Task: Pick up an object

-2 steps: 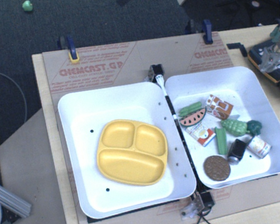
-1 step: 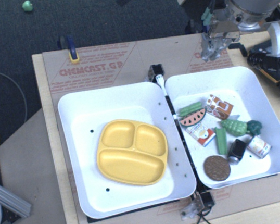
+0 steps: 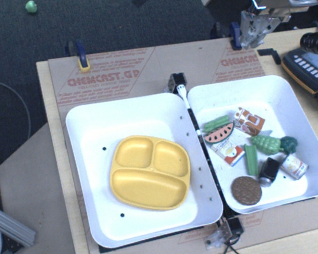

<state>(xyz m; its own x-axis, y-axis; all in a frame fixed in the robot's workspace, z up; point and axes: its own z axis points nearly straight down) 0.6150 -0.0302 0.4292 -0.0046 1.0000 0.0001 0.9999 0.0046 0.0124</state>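
Nearest me in the right bin, I see a brown disc, a small can and a watermelon slice among small toys. A yellow divided plate fills the left bin. Far right, the gripper hangs beyond the bins, holding nothing; whether it's parted I cannot tell.

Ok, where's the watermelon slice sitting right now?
The watermelon slice lies in the right bin, near its left wall, just below the green pea pod and above the small red-and-white packet.
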